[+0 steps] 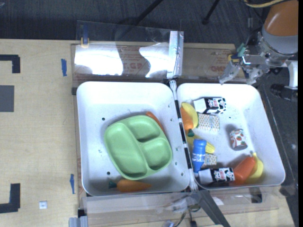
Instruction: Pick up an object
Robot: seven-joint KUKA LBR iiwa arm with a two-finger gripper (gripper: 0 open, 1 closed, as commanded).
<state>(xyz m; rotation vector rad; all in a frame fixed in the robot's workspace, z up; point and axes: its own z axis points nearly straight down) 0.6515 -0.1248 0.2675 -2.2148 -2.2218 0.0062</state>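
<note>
gripper (pixel 239 70) above right bin's (pixel 265 109) far rim, fingers seemingly apart, nothing between; blue bottle (pixel 198 154) lengthwise near-to-far.

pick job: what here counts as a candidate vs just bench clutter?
Candidates:
- blue bottle
- small red-and-white carton
- orange carrot
- green divided plate
- black-and-white cow-print carton

Bench clutter:
- clear plastic sheet
- blue tape marks
- gripper, above right bin's far edge
</note>
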